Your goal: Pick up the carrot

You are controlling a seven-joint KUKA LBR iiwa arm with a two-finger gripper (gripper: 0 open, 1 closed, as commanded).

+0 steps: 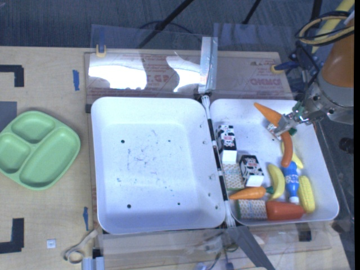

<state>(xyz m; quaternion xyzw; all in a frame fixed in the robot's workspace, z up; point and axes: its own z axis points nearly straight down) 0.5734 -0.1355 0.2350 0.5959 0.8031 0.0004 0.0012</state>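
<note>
Two carrots lie in the right bin (326,167). One orange carrot (266,113) rests at a slant near the bin's back, its thick end toward the gripper. The other carrot (247,193) lies flat near the front, beside a patterned block. My gripper (284,125) hangs low over the back of the right bin, right at the thick end of the back carrot and touching or nearly touching it. The grey arm with its orange band (340,66) comes in from the upper right.
The right bin also holds a long orange sausage-like piece (287,149), a banana (275,180), a corn cob (306,193), a blue bottle (292,184), a red item (284,210) and black-and-white boxes (226,136). The left bin (107,207) sits beside it. A green divided plate (36,149) lies at far left.
</note>
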